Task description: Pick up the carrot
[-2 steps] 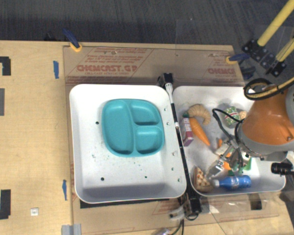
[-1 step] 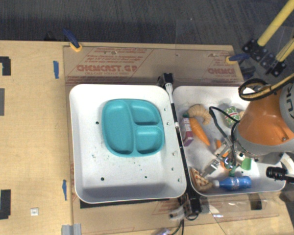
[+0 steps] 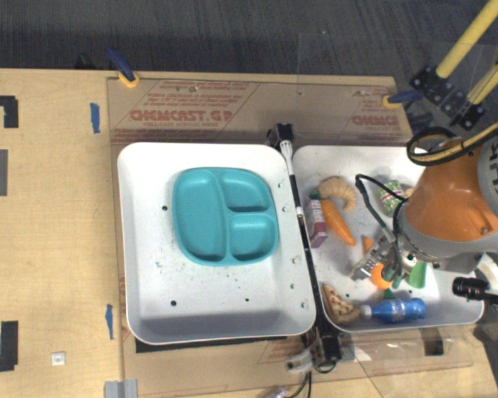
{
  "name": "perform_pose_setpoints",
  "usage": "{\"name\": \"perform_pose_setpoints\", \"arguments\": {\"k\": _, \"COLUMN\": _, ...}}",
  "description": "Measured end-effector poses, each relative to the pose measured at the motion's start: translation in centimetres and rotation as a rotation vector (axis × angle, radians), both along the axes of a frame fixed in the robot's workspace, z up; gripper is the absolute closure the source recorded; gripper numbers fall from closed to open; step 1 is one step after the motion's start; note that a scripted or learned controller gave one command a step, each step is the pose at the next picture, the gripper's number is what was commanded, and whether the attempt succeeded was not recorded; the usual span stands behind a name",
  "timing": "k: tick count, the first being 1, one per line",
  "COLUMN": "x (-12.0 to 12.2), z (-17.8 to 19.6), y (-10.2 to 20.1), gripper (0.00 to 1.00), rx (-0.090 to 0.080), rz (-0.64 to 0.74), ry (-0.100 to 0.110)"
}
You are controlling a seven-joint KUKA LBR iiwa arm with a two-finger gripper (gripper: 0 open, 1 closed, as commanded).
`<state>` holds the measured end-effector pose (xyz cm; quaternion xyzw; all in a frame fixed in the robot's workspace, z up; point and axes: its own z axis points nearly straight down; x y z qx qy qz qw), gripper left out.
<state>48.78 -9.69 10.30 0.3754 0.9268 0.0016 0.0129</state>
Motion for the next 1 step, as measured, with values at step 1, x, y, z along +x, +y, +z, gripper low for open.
{"name": "perform_pose_setpoints", "arguments": {"k": 1, "x": 4.97, "z": 8.43, "y": 8.7, "gripper": 1.0, "rx": 0.008, "rz": 0.12, "ry": 0.015}}
